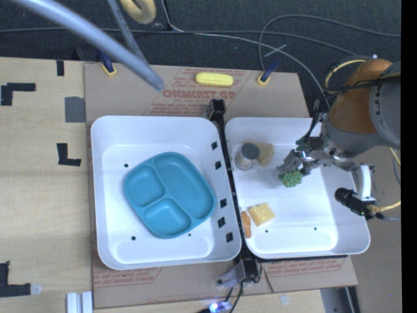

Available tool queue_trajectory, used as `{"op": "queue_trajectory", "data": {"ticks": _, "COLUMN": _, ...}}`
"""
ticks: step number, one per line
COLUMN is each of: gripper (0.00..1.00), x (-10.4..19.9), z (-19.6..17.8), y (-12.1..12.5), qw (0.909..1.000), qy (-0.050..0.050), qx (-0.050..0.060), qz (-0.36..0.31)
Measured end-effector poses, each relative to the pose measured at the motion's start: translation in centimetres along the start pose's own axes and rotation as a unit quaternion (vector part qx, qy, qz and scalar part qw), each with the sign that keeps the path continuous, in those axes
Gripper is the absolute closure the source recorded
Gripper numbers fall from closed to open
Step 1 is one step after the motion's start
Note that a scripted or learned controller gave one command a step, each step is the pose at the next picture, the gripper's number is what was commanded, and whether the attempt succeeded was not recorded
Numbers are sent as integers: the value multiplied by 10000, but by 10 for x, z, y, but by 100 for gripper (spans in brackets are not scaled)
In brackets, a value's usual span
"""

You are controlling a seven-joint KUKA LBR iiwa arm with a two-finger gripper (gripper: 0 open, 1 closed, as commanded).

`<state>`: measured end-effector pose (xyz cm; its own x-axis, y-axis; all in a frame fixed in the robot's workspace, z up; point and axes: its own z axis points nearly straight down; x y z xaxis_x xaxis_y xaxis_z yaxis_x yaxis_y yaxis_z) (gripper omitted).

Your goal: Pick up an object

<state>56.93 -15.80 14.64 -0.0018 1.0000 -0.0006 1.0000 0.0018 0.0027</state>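
Two shallow white bins (104, 175) lie before us; in the right one our two-finger gripper (294, 168) is clamped on a small green bumpy object (291, 178), near a grey cylinder (249, 152).

- A pale wooden bench (39, 175) fills the left side, marked with black tape pieces (67, 154).
- A brown cardboard sheet (189, 90) lies on it.
- Dark carpet (273, 5) runs along the top edge, crossed by cables (260, 44).

Blue 3-compartment tray (169, 193) in white left bin (107, 175); green broccoli-like toy (291, 178), yellow block (261, 214), tan piece (265, 152) in white right bin (326, 233); yellow corn (214, 79) on brown cardboard w/ red print (189, 94).
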Motion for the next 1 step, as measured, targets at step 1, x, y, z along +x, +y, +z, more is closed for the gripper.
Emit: {"op": "queue_trajectory", "data": {"ticks": 1, "gripper": 100, "x": -1, "z": -63, "y": -1, "qw": 10000, "qy": -4, "qx": -8, "qz": 2}}
